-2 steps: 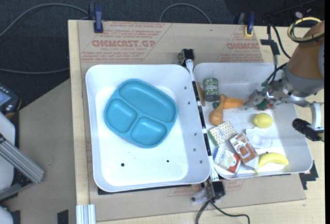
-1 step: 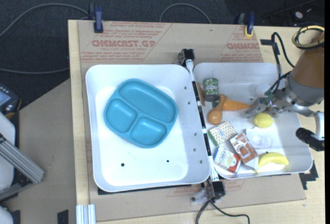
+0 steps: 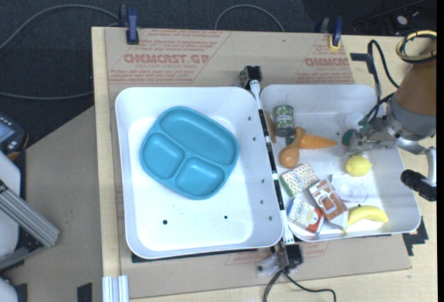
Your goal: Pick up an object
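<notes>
My gripper [image 3: 355,140] reaches into the right bin [image 3: 319,94] from the right, low over its right half. A yellow lemon [image 3: 357,166] lies just below it in the view, and the tip of an orange carrot [image 3: 318,142] points at it from the left. A small green can [image 3: 283,116] stands near the bin's left wall, with an orange-brown pear-shaped piece [image 3: 289,153] under it. Toward the front lie an orange-patterned packet [image 3: 299,178], a red and white packet [image 3: 326,198], another packet [image 3: 304,214] and a yellow banana [image 3: 367,215].
The left bin [image 3: 132,113] holds a blue divided plate [image 3: 189,151]. The arm's orange band [image 3: 420,89] and grey wrist stand over the right bin's right wall. Cables run along the bench's back edge and at the right.
</notes>
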You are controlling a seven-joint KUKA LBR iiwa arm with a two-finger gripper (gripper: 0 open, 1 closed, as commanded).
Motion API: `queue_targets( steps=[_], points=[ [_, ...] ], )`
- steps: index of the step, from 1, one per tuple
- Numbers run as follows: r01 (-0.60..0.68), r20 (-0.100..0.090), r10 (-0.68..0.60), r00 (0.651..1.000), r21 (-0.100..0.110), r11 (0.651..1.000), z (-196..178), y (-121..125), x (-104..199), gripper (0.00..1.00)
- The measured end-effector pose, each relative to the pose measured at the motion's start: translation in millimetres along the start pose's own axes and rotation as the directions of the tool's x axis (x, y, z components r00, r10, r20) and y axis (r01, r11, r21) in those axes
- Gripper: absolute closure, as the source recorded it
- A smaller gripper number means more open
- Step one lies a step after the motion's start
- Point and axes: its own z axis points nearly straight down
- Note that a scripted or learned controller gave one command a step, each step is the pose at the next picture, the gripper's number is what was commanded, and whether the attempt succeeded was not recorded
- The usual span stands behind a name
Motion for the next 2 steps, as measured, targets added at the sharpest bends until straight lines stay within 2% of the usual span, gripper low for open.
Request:
queue_targets(
  steps=[1,2],
  points=[
    [0.0,0.0,0.0,1.0,0.001,1.0,0.7,-0.3,0.0,0.0],
    [0.001,-0.003,-0.001,1.0,0.004,1.0,11.1,-25.5,-0.1,0.0]
  ],
)
